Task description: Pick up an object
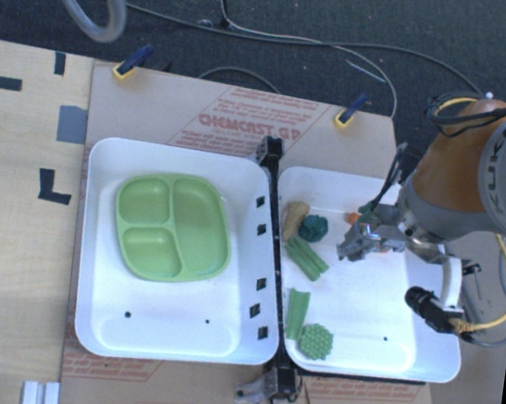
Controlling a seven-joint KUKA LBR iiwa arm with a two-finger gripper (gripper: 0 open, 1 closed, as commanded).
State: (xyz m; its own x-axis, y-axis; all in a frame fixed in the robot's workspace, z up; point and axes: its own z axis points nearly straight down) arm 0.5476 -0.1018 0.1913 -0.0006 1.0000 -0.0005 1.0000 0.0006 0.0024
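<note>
The right bin [399, 357] holds several small objects along its left side: a tan piece [294, 214], a dark teal lump [314, 226], a green ridged bar [307, 259], a green strip [296, 311] and a round green studded piece [315, 342]. My gripper [356, 246] hangs over the bin's upper middle, just right of the teal lump and apart from it. A small orange thing [352, 218] lies close beside the gripper at the bin's back. Nothing shows between the fingers.
The left bin [97, 249] bears a light green divided plate [173, 226]. A black divider with clips [268, 264] runs between the bins. Cables [259, 29] cross the dark floor behind the bench. Bare white floor lies in the right bin's centre and right.
</note>
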